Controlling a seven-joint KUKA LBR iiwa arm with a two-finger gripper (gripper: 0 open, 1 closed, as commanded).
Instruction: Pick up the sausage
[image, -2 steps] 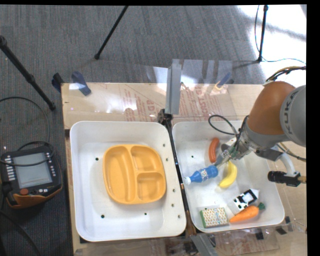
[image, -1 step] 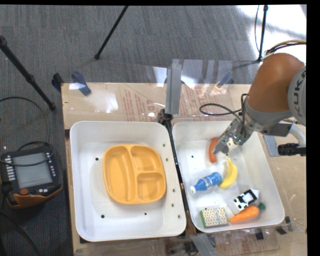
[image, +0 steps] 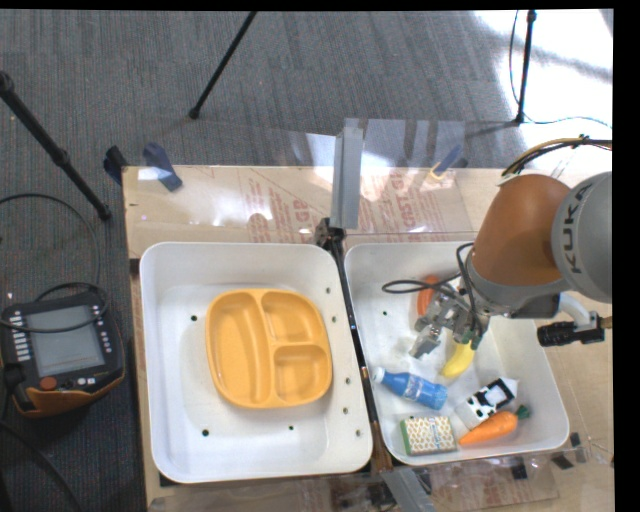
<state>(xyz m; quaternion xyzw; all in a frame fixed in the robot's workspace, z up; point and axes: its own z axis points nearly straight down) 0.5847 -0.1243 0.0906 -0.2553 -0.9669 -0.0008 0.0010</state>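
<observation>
The sausage (image: 427, 293) is a short orange-red piece lying near the back of the right bin (image: 545, 385), partly hidden behind the gripper. My gripper (image: 436, 336) hangs over the middle of that bin, just in front of the sausage and a little to its right, pointing down and to the left. Its fingers look open, and nothing shows between them. The wrist with the orange band (image: 520, 240) reaches in from the right and covers the bin's back right part.
The right bin also holds a yellow banana-like piece (image: 458, 360) under the gripper, a blue bottle (image: 412, 388), a black-and-white block (image: 491, 400), a carrot (image: 490, 428) and a speckled square piece (image: 428, 433). A yellow divided plate (image: 268, 347) lies in the left bin (image: 170, 420).
</observation>
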